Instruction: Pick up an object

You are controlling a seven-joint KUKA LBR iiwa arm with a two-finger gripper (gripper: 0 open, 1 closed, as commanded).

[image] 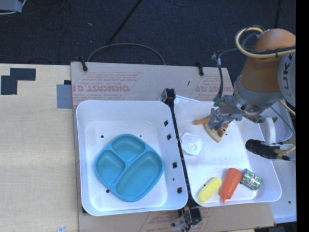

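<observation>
Here the hand (220, 121) is over a tan block (215, 132) at 12 o'clock in the right bin (236, 153); open or closed, I cannot tell. The bin's centre is bare, while corn (209, 189), carrot (230, 183) and can (251, 179) line its 6 o'clock edge.

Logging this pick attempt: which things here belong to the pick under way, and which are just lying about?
Probably in the job:
- gripper
- tan block just beneath it
- right bin holding it

Lying about:
- white lump
- yellow corn
- orange carrot
- small can
- blue plate in the left bin
</observation>
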